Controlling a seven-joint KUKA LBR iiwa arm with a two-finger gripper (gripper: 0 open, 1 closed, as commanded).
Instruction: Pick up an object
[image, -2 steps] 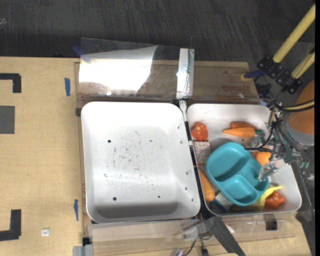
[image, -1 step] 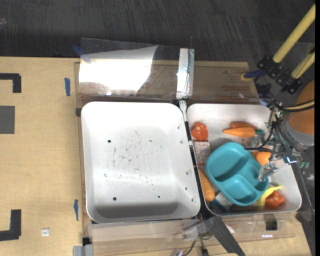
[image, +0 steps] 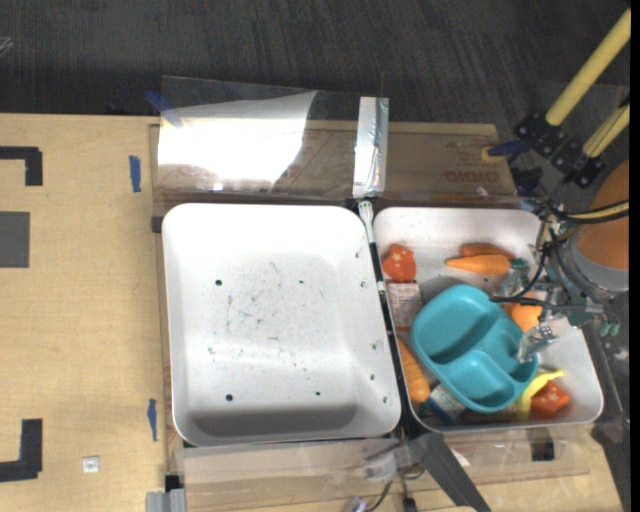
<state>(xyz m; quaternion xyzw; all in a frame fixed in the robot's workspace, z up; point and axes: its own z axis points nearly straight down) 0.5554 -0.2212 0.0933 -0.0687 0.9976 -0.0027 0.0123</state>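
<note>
Teal dish (image: 468, 345) in right bin (image: 440, 222), claw (image: 538, 335) beside

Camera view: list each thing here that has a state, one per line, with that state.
Left bin: nothing in it but small dark specks.
Right bin: crowded with toys.
Teal divided dish: upright, tilted, resting on other items.
Toy carrot: lying flat by the far wall.
Red toy tomato: sitting loose near the divider.
Gripper: low at the dish's right edge.

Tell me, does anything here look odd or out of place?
Mostly one thing: the teal divided dish lies tilted on the heap of toy food in the right bin, propped on other items rather than resting flat.
</note>
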